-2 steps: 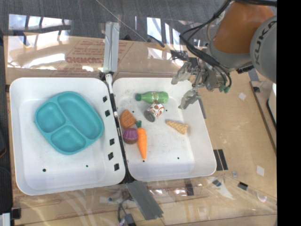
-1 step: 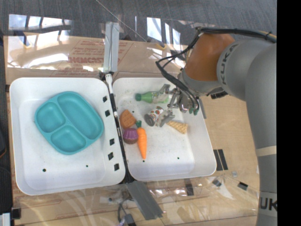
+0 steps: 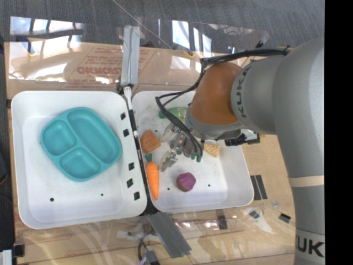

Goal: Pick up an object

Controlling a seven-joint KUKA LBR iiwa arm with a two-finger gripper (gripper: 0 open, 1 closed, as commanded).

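The arm (image 3: 287, 120) reaches in from the right and places the gripper (image 3: 177, 148) low inside the right bin (image 3: 231, 192), above bare floor near the bin's centre. From this overhead slant, the claw's state cannot be told; nothing is visibly held.

Candidate objects in the right bin:
- Orange carrot (image 3: 153, 180), lying along the left wall, tip toward the front edge
- Tan bread-like piece (image 3: 150, 141), just beside the left wall, close to the gripper
- Purple object (image 3: 186, 181), near the front, apart from the walls
- Pale yellow ridged piece (image 3: 212, 148), partly under the wrist
- Green item (image 3: 177, 114), mostly hidden behind the wrist

The left bin (image 3: 33, 203) holds a teal divided plate (image 3: 81, 142).

Step in hand, as judged: approach and descent; no grasp is confirmed. The next move calls for centring on one object, closing on it, then lifting straight up. The purple object stands clear and appears easiest; the carrot sits against the wall, leaving little room on that side
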